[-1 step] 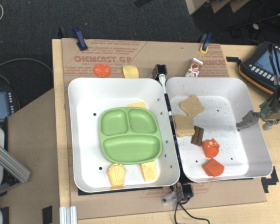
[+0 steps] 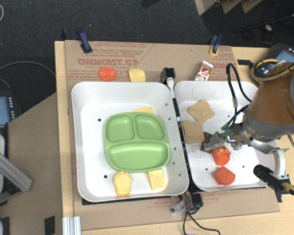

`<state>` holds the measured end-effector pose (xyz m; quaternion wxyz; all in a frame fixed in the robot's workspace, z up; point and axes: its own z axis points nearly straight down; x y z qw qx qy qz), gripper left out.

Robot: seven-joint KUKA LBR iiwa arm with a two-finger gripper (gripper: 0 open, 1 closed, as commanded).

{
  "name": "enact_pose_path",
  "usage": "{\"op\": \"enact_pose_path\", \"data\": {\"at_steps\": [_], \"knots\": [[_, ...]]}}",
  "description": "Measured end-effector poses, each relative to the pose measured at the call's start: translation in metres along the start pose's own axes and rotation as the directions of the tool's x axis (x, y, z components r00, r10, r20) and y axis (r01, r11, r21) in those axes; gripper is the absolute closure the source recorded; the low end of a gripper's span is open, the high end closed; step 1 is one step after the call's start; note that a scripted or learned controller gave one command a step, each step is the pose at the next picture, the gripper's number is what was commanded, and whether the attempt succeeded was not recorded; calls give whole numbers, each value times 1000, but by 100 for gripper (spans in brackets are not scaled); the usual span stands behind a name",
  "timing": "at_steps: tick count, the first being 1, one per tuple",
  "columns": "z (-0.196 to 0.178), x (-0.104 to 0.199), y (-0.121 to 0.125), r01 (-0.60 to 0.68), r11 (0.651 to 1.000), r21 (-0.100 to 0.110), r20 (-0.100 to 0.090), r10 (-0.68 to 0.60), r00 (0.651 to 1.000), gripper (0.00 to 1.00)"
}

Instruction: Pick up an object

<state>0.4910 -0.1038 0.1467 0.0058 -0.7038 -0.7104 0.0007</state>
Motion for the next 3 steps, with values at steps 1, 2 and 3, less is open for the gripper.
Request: {"op": "enact_pose_path", "data": {"at_steps": [1,2,3], "knots": [[58,-10,4,-12,1000,-27,21,13,1000,0],[52,-5,0,-11,1000,-13,10,11,1000,100],[53,-5,-1,-11,1000,-12,9,11,1000,0]]}}
